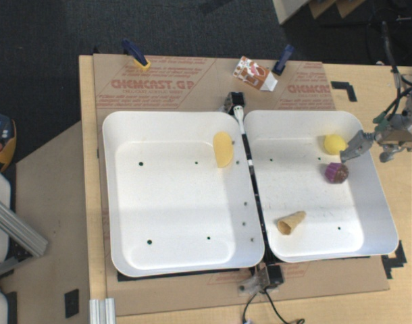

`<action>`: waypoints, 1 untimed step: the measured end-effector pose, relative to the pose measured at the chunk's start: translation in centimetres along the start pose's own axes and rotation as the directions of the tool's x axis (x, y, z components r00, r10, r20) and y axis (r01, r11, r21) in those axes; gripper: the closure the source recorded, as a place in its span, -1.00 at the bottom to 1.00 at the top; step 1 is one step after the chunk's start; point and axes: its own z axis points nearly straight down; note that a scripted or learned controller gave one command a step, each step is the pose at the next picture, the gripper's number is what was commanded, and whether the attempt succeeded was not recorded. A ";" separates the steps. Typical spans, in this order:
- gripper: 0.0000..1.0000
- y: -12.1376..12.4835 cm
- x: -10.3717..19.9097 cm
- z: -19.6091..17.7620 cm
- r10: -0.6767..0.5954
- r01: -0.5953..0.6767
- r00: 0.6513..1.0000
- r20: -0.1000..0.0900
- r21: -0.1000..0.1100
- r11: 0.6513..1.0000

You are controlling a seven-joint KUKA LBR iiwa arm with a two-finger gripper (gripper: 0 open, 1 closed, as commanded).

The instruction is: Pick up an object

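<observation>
Nearest me, an ice-cream cone (291,222) lies well apart; my pincer (352,146) (grip state unclear) could nudge the yellow ball (334,144) or purple ball (336,173) away.

We see dark carpet (91,12) across the top of the frame, a light wooden bench (50,174) below, and cardboard sheeting (165,83) clamped on it.

The cardboard sheet (165,83) reads "CHEMCAST G.P."
</observation>
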 end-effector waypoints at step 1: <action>1.00 0.1 0.0 -1.1 -0.001 0.001 1.000 0.002 -0.003 1.000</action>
